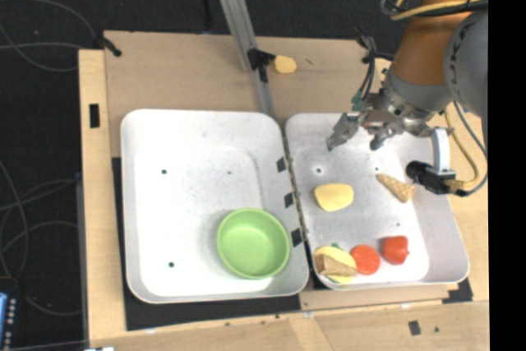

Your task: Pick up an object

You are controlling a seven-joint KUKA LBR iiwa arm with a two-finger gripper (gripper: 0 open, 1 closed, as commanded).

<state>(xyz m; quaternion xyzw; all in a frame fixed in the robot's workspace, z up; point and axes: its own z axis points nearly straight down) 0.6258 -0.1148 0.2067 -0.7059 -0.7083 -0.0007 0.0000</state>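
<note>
— Since the right bin (427,259) on the desk (181,70) holds every candidate, which one?
— The pale yellow piece (334,196) at its middle lies apart from the rest.
— And the claw (357,133)?
— Spread open, holding nothing, poised above the bin's far end. Centre over the piece, then descend straight.

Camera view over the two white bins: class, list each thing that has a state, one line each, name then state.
Grey two-finger gripper: jaws open, holding nothing, above the right white bin.
Round green plastic bowl: upright in the left white bin, nothing inside.
Pale yellow rounded lump: lying free, touching nothing.
</note>
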